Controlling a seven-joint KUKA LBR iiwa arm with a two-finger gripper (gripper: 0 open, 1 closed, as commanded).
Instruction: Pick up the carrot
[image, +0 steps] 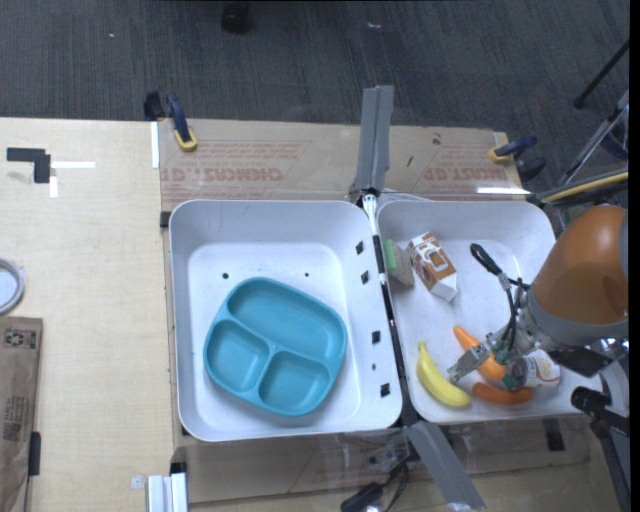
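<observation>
- Two shallow white bins sit side by side on a pale wooden bench (90, 240); the left bin (190, 300) has smooth, rounded plastic walls, and the right bin (540, 225) matches it.
- Lying in the left bin is a teal plate (275, 345), glossy, rounded at the corners and split into three compartments.
- Down in the right bin's near corner, the gripper (478, 362) hangs from a grey arm with a bulging orange band (590, 265) above the wrist.
- Its metal fingers (462, 368) point toward the banana; whether they are spread or pressed together I cannot tell from here.
- Nothing can be seen between them.
- The carrot (466, 338) is a short orange taper, lying just beside the gripper on its far side, its lower end tucked behind the fingers.
- A curved yellow banana (438, 380) lies just left of the gripper, close to the carrot.
- Another orange, sausage-shaped thing (503, 394) lies under the wrist, at the bin's near edge.
- A small brown-and-white carton (433, 266) stands tilted farther back, well apart from the carrot, with a green block (399, 265) beside it against the divider.
- Printed brown cardboard (300, 165) lines the bench behind the bins.
</observation>
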